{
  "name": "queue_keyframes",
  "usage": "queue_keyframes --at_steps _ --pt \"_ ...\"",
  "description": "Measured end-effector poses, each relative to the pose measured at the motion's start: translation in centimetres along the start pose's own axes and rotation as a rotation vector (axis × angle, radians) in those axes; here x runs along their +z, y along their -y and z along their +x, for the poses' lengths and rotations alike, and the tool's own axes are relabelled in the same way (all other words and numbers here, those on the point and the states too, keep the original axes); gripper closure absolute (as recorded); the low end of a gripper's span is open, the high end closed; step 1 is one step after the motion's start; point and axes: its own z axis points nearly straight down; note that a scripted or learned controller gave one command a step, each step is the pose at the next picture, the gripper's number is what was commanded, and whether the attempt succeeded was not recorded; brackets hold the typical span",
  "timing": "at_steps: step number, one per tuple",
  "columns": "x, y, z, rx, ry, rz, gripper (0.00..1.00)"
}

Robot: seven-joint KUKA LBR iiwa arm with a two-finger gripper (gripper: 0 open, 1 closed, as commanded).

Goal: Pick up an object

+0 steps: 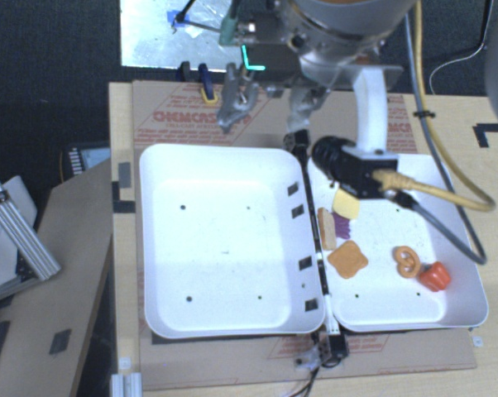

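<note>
The right bin (398, 308) holds several small toy foods. A yellow wedge (345, 202) lies over a purple piece (346, 227), with a striped wafer (325, 228) beside them near the divider. An orange toast-shaped piece (347, 259), a pretzel (407, 260) and a red-orange pepper (435, 277) sit nearer the front. My gripper (265, 112) hangs high over the far edge of the bins, above the cardboard. It is open: one finger (234, 106) stands left, the other (297, 121) right, and nothing is between them.
The left bin (224, 238) lies beside the right one, split by a clipped divider (308, 238). A black fitting (348, 168) with a yellow cable (439, 193) reaches over the right bin's far side. Cardboard (183, 118) lies under both bins.
</note>
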Motion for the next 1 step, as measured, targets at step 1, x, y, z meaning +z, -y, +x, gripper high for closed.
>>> queue_keyframes --at_steps 1 --pt "0.0 0.0 0.0 0.0 0.0 0.0 0.0"
